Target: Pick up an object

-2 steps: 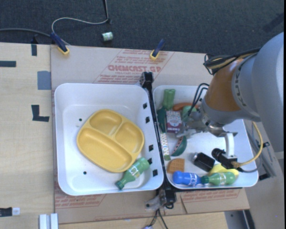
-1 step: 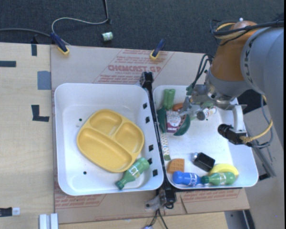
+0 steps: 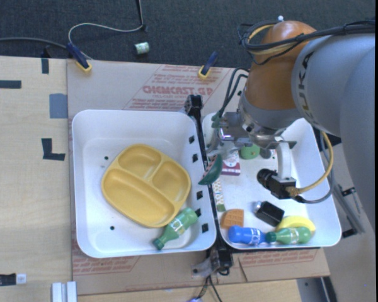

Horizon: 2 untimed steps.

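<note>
I am watching the arm [image 3: 302, 74] filling the frame from about two o'clock, its orange band sitting over the right bin [image 3: 324, 187]. The left bin [image 3: 88, 168] is lying around nine o'clock from it, carrying the yellow divided plate [image 3: 145, 182], the largest loose item, with a green bottle [image 3: 175, 228] leaning at the plate's five o'clock, touching its edge.

The gripper [image 3: 239, 145] is hanging low at the right bin's eleven o'clock corner, close against the divider between the bins. I cannot tell how the claw is standing; the wrist body is covering it from this angle. A small green round piece [image 3: 249, 150] and a dark green leaf-like piece [image 3: 210, 171] are sitting right under and beside it, with a red-and-white packet [image 3: 230, 166] between them. I judge one of these to be the target, though nothing is visibly held.

Along the bin's six o'clock wall I am seeing a yellow piece [image 3: 297, 222], a blue bottle [image 3: 246, 234], a green-and-yellow bottle [image 3: 291, 234], a black block [image 3: 269, 212] and an orange waffle-like square [image 3: 232, 218], crowded together.

My worry: working this tight to the divider, a finger may be catching the bin wall, or closing on the flat packet and sliding off. The leaf piece, draped at the rim, could be getting nudged over into the left bin.
</note>
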Tool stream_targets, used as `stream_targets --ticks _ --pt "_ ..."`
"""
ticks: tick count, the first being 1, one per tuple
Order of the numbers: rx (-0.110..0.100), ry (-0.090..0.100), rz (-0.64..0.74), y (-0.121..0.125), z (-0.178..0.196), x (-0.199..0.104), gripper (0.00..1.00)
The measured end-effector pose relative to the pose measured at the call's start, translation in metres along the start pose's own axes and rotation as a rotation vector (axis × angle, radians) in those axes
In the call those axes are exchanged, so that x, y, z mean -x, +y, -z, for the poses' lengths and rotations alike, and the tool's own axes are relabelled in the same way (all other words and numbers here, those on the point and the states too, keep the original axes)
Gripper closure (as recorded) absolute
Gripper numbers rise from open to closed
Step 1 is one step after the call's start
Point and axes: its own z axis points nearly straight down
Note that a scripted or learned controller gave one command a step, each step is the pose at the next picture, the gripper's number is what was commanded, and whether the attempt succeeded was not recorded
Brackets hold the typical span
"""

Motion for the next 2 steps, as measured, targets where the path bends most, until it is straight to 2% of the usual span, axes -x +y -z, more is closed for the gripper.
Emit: stream_targets --ticks 1,2 --pt "-0.001 0.000 -0.001 -0.067 0.018 -0.015 1.00" --pt "-0.001 -0.001 -0.001 -0.068 0.017 -0.037 1.00"
